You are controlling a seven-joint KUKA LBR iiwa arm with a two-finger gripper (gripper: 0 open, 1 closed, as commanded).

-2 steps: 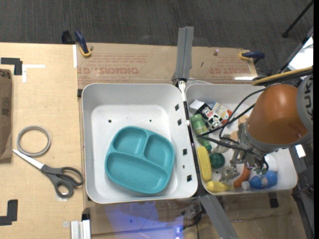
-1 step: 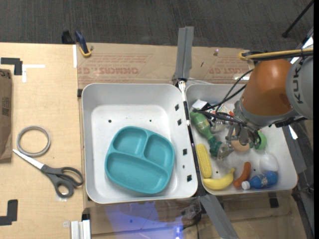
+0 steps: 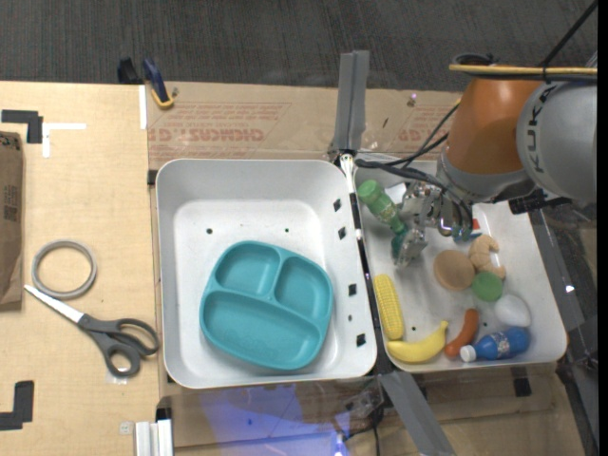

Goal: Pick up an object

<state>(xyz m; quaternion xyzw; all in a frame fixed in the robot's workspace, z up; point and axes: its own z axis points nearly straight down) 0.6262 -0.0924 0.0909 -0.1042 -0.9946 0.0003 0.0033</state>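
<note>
Gripper (image 3: 415, 238) is hovering low in the right bin (image 3: 541, 255) near the green bottle (image 3: 376, 200); finger state cannot be told, pick outstanding.

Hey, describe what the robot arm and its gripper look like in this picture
The arm is rounded grey metal with a wide orange band and dark KUKA lettering. Thin black cables run along it. The gripper is a small silvery metal assembly.

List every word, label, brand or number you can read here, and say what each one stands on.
"KUKA", only partly in frame, on the grey arm.
Red print, mirrored and too blurred to read with certainty, on the cardboard sheet behind the bins.
The blue bottle may have a label: too small to read.
</note>
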